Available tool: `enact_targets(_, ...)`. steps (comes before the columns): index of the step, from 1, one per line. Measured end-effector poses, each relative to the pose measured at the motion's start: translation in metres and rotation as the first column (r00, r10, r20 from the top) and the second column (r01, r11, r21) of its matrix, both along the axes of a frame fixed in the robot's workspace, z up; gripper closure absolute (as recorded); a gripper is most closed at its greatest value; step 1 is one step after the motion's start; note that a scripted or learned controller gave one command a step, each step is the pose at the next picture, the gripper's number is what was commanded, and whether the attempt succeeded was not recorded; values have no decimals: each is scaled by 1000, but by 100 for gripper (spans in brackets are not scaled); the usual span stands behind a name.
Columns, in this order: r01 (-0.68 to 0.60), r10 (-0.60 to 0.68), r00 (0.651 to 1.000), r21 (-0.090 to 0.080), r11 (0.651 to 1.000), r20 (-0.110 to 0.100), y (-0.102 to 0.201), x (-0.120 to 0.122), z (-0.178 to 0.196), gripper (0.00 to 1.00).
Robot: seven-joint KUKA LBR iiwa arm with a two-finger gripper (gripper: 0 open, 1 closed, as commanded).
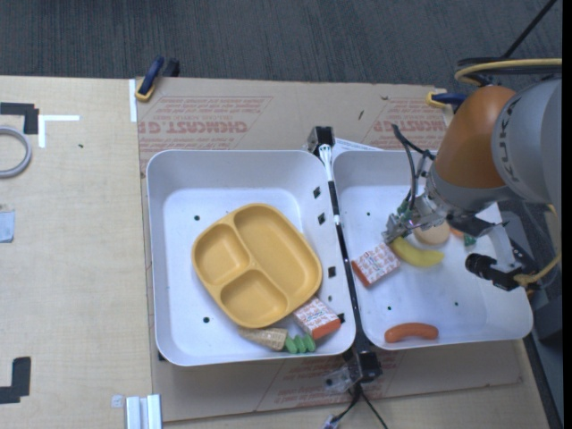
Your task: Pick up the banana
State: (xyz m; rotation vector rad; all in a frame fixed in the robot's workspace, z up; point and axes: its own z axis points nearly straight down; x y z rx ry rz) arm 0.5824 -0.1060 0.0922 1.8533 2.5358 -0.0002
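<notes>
Where the wooden counter [71, 266] begins at the far left, it carries black tape marks and part of a metal ring [12, 153]. A blue clamp [152, 76] sits at the top corner of a cardboard sheet [206, 114] that lies under two white bins. The left bin [170, 239] holds a yellow divided plate [256, 264] with three compartments, lying near its middle. Below the plate, near the bin's front wall, lie a tan bread-like piece [264, 337], a small green item [301, 343] and a little red and white carton [317, 318], close together. The right bin [465, 315] sits just beside the left one, their walls touching. Inside it, near the left wall, lies a red and white patterned box [375, 264]. Just right of that box lies the banana [418, 255], a short yellow piece on the bin floor. A pale round item [433, 233] touches its upper edge. A red sausage [411, 332] lies apart near the front wall. The jaws [407, 225] of the grey and orange arm [478, 146] hang just above the banana's left end; whether they are released or clenched cannot be told.
</notes>
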Motion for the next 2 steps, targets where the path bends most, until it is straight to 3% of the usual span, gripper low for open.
enact_targets(1,151,-151,988,0,988,-1,40,-79,100,100)
enact_targets(2,152,-152,988,0,988,-1,40,-79,100,0)
